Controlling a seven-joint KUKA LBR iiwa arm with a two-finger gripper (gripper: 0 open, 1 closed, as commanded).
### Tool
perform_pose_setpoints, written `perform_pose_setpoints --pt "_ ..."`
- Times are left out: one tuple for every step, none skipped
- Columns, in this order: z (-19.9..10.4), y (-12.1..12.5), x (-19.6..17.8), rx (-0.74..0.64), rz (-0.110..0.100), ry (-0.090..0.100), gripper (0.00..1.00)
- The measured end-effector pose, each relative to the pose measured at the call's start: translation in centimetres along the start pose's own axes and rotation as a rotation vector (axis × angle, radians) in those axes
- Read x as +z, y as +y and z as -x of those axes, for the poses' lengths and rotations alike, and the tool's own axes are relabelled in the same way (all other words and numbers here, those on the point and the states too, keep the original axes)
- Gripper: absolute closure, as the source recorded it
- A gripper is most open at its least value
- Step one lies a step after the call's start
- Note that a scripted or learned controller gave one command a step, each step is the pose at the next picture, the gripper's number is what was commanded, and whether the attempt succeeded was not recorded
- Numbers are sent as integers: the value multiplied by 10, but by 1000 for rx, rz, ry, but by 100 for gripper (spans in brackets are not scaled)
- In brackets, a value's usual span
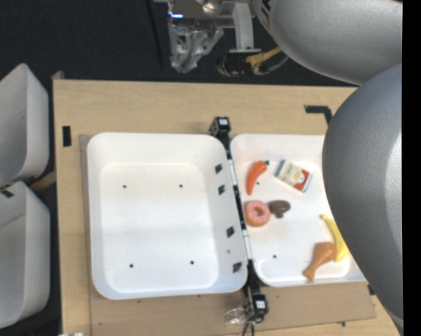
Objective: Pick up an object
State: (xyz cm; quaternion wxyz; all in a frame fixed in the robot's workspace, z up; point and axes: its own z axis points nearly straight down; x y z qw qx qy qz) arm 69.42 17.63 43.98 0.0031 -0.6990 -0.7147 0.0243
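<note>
Two shallow white bins sit side by side on a wooden bench. Taking the pink doughnut in the right bin as landmark: an orange carrot lies just above it, a brown lump touches its right side, a small carton sits up and right, and a chicken drumstick and banana lie down and right. The gripper hangs far above it, past the bench; how far it is spread cannot be told. A descent risks pinching doughnut and lump together, or skidding off.
</note>
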Motion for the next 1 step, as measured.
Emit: perform_pose_setpoints --pt "1 1 -6 -2 -5 -5 100"
